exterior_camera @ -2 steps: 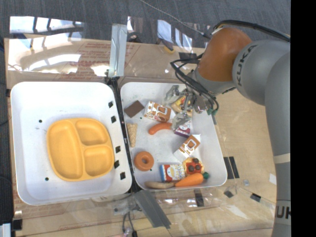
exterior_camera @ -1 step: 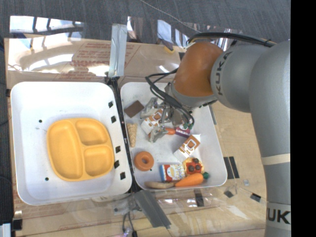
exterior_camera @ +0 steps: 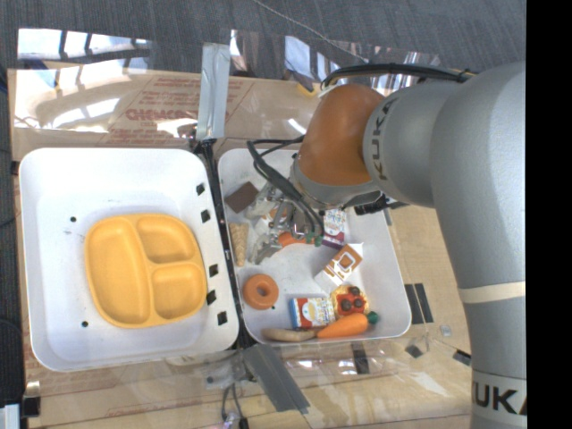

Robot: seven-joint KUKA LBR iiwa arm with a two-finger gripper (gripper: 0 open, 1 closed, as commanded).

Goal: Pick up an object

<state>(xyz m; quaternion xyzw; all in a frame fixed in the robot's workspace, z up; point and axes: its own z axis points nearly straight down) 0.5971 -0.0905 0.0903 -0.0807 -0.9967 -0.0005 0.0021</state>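
Yellow plastic, a divided tray (exterior_camera: pixel 143 269), fills my left bin (exterior_camera: pixel 45 177). Right of centre, the gripper (exterior_camera: pixel 284 224) hangs low in the right bin (exterior_camera: pixel 389 280) over a small orange piece (exterior_camera: pixel 288 238); I cannot tell its state. A doughnut (exterior_camera: pixel 261 290) lies below, a carrot (exterior_camera: pixel 343 326) lower right. I judge a centred, vertical descent avoids nudging neighbours.

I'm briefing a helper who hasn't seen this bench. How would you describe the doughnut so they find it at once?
Start at the right white bin, the one the grey arm reaches into. Look along its left wall, toward the near end: the doughnut lies there, left of a small blue and white carton. It is the only orange ring with a hole among the toy foods, unlike the long carrot nearby.
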